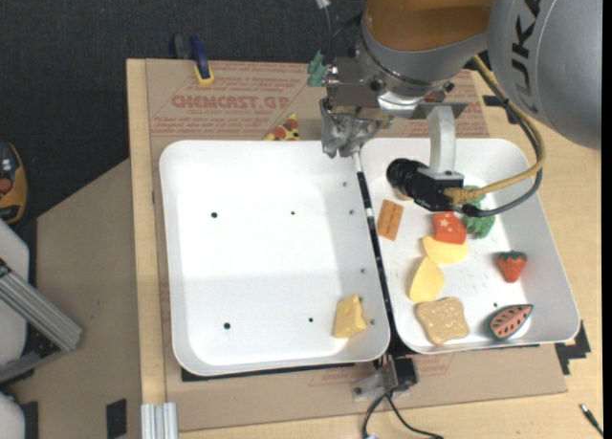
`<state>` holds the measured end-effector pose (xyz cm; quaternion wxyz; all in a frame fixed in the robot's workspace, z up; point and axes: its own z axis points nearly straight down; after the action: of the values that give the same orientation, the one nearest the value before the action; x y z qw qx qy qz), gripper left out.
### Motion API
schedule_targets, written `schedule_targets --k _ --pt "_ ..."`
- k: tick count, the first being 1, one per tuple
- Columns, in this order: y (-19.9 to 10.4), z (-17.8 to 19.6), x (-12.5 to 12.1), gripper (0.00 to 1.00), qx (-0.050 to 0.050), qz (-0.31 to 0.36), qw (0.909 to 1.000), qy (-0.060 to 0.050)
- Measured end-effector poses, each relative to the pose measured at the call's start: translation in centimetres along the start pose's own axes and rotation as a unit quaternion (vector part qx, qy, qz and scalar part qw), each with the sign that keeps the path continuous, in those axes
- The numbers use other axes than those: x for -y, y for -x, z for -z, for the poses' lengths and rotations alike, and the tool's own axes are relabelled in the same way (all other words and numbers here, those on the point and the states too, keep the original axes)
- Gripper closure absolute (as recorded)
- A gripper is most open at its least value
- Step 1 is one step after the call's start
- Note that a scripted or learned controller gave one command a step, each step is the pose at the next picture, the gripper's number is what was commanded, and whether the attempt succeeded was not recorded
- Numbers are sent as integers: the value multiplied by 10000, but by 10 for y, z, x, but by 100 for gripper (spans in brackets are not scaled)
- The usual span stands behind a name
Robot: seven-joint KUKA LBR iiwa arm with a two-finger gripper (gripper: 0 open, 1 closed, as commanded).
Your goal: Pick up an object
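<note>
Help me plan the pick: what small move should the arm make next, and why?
Probably shift over the right bin and descend toward the orange block. The gripper sits at the bins' top edge near the divider, holding nothing, and that block lies closest, apart from the other pieces.

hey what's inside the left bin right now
The left bin holds one pale yellow wedge-shaped piece near its lower right corner, plus a few small dark dots on its floor. The gripper hangs over its top right corner and covers that part of the rim.
</note>
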<state>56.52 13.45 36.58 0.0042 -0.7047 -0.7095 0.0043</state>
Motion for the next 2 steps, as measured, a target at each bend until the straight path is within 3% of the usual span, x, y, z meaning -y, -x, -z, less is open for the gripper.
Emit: schedule_targets --k 1,2 --pt "-13 -12 41 100 -3 -18 10000 29" --pt "-42 142 29 100 -37 -11 9999 161"
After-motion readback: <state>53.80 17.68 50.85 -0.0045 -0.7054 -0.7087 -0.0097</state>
